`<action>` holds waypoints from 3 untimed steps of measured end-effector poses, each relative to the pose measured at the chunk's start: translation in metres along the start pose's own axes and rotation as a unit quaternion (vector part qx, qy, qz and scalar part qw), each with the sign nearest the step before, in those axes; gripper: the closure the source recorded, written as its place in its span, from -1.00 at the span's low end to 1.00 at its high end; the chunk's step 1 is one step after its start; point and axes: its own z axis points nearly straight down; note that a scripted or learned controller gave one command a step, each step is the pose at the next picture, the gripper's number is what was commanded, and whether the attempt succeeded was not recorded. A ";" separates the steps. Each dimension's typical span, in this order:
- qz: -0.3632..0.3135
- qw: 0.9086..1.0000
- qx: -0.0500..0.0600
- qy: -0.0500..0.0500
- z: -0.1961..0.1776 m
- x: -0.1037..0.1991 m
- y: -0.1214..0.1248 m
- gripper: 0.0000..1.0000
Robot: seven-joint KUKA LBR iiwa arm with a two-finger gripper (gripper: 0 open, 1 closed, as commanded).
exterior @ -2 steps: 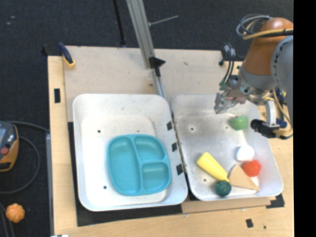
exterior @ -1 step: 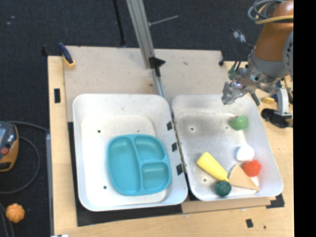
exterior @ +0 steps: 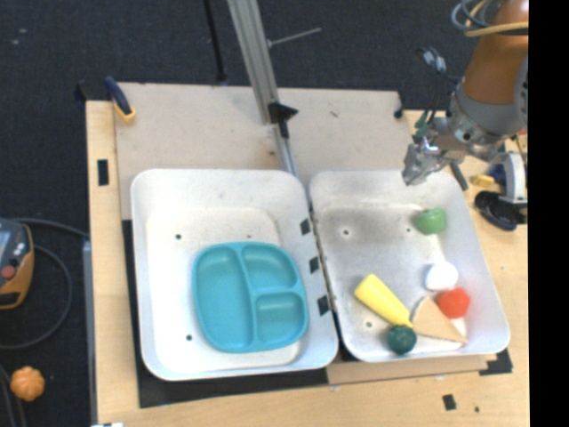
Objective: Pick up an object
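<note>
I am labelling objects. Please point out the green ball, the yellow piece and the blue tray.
green ball (exterior: 430,221), camera view, its top
yellow piece (exterior: 382,299), camera view, its middle
blue tray (exterior: 210,310), camera view, its left compartment

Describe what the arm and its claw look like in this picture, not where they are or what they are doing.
The arm is bulky and rounded, with an orange band above a grey wrist section. Thin looped cables sit at its top, near the picture's upper edge. The claw is small, grey and metallic, much narrower than the wrist it hangs from. No markings or labels can be made out on either.
</note>
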 end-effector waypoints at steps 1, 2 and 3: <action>0.000 1.000 0.001 0.000 0.011 0.048 -0.013 1.00; -0.002 1.000 0.001 0.001 0.000 0.097 -0.023 1.00; -0.002 1.000 0.001 0.001 -0.004 0.154 -0.029 1.00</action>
